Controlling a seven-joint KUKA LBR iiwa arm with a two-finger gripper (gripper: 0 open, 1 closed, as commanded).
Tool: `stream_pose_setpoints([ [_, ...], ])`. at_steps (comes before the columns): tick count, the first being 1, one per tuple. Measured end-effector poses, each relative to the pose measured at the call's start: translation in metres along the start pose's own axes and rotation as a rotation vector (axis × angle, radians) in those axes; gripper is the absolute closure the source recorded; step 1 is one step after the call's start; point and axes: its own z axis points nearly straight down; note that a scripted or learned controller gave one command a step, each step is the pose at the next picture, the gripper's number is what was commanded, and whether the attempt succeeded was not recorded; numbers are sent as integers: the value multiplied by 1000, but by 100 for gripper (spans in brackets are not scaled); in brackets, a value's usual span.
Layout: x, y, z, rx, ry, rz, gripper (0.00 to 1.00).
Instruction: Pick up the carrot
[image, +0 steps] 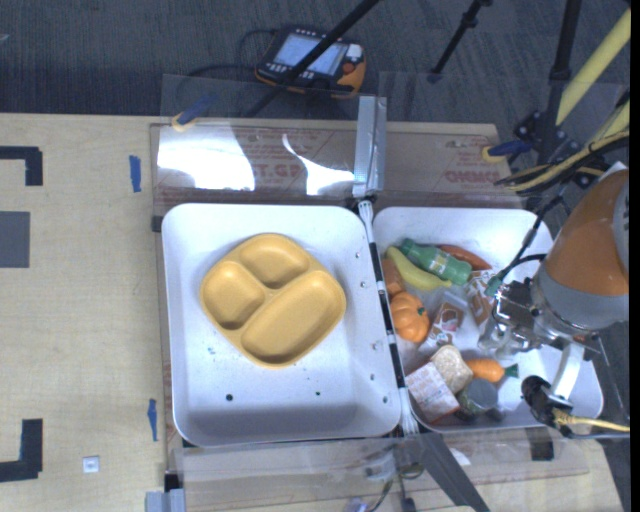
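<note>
Carrot (487, 370) lies loose near the front of the right bin (520, 222) among other food items, gripper (505, 322) poised just above it, grip state indeterminate, so pick not yet made.

Red print on cardboard (330, 165): illegible. No readable txt.

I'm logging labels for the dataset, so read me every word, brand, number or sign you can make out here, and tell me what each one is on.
No text here can be read with confidence.
Red print on the cardboard panel behind the bins: too blurred and glare-washed.
Screen of the handheld control pendant on the floor: too small.
Label on the green bottle: too small.
Packet with red print in the right bin: illegible.
</note>
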Motion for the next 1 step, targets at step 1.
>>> stream_pose_setpoints([
  [1, 0, 0, 0, 0, 0, 0, 0],
])
